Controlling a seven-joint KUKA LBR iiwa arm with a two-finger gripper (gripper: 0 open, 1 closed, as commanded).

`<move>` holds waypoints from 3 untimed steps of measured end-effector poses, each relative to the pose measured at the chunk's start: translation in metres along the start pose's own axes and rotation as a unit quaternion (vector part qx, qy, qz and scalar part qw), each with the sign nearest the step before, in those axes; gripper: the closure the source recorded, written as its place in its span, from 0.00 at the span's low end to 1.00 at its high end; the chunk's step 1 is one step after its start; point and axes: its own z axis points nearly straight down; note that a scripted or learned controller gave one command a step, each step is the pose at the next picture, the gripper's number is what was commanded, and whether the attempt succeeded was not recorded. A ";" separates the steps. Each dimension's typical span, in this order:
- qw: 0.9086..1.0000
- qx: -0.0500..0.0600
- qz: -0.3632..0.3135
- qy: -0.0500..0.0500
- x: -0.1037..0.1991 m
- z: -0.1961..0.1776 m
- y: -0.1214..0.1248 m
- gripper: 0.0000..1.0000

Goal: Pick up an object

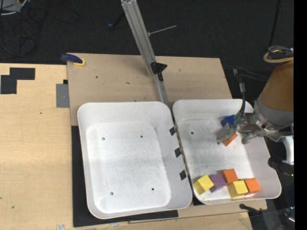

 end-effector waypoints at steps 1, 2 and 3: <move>1.000 0.001 0.000 0.000 -0.009 0.052 0.001 0.00; 1.000 0.000 0.000 0.000 -0.002 0.099 -0.003 0.00; 1.000 -0.001 0.004 0.000 -0.004 0.087 -0.003 1.00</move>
